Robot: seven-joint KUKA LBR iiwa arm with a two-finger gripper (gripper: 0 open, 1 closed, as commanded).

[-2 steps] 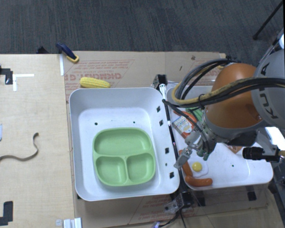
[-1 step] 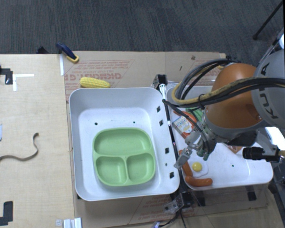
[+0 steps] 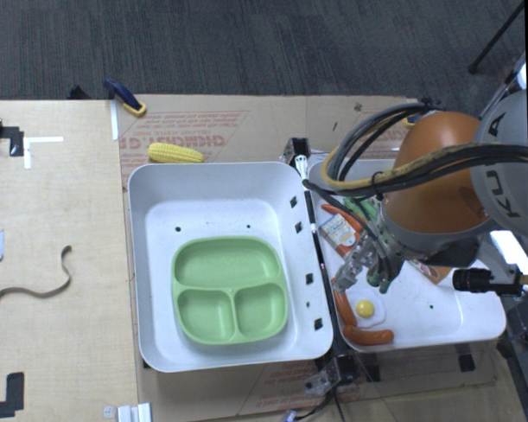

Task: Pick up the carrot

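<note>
Bins sit side by side on the counter (image 3: 70,360). The left bin (image 3: 148,244) holds a green tray (image 3: 230,289) with 3 compartments. The right bin (image 3: 475,315) holds a carrot (image 3: 343,308) at its 8 o'clock edge, a fried egg (image 3: 365,310) and a sausage (image 3: 369,336). The end effector (image 3: 368,267) hovers just above them; its opening cannot be told.

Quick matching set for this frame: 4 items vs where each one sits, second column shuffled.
Things:
1. green divided plate
2. corn cob
3. fried egg
4. blue-and-yellow clamp

Places:
A. on the cardboard, just behind the left bin
B. at the cardboard's back left corner
C. inside the left bin
D. in the right bin, below the end effector

Pairs: 1-C, 2-A, 3-D, 4-B
</note>
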